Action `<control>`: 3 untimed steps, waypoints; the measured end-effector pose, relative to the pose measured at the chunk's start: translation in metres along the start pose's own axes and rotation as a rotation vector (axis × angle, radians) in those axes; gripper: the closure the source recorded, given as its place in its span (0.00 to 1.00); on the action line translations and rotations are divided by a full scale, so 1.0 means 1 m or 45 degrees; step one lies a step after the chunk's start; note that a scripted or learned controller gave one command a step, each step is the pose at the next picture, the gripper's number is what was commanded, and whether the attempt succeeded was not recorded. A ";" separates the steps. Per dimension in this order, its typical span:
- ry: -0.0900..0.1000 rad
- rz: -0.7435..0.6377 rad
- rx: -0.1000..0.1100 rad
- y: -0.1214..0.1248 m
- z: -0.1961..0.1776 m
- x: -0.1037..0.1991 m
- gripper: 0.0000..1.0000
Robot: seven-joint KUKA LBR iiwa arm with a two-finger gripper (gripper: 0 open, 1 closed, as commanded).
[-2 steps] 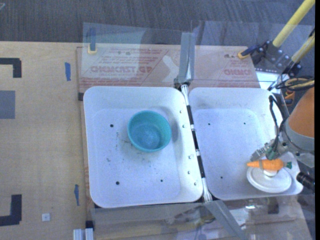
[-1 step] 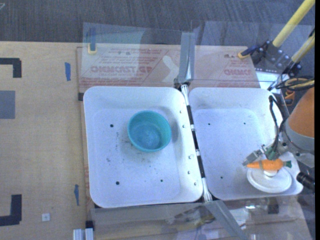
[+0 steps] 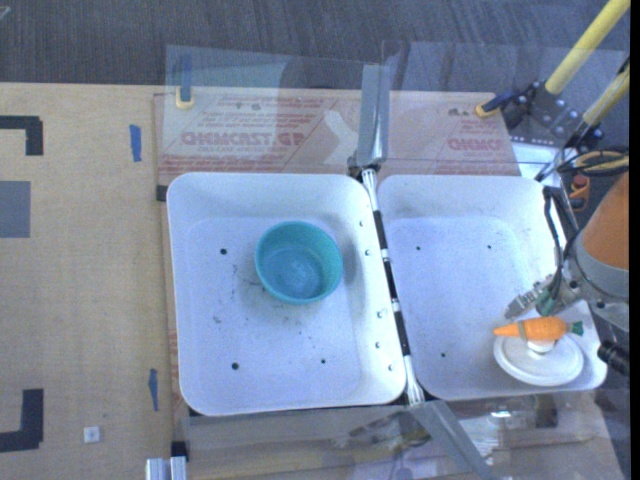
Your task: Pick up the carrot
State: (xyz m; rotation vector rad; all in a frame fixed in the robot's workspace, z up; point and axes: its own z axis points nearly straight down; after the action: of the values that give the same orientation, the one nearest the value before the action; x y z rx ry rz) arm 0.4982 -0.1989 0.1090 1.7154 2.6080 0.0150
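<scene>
Overhead slanted view of a bench with two shallow white bins side by side. The carrot, a small orange toy with a green tuft at its right end, lies on its side on a small white plate in the front right corner of the right bin. It looks like a light, rigid plastic piece with a smooth, probably slippery skin, tapering toward its left tip. The thicker middle, gripped across its width, seems the safest place to hold; the narrow tip would likely squirt out.

The gripper hangs just behind and above the carrot, close to it, at the end of the grey arm with an orange band that enters from the right. The picture is too blurred here to say whether it is spread or closed, and nothing is visibly held.

The bin floor is smooth white plastic with small holes. The bin's right wall and front rim stand near the plate, leaving little room on that side. A teal bowl sits in the left bin, well apart.
</scene>
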 end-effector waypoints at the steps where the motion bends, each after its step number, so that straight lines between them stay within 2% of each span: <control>1: 0.000 -0.001 0.000 0.000 0.000 0.000 0.00; 2: 0.006 0.088 0.015 -0.005 0.020 0.030 0.00; 3: 0.016 0.213 0.009 -0.015 0.021 -0.001 0.00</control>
State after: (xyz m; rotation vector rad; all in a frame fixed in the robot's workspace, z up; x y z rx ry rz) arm 0.4851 -0.2057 0.0878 1.9364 2.4679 0.0186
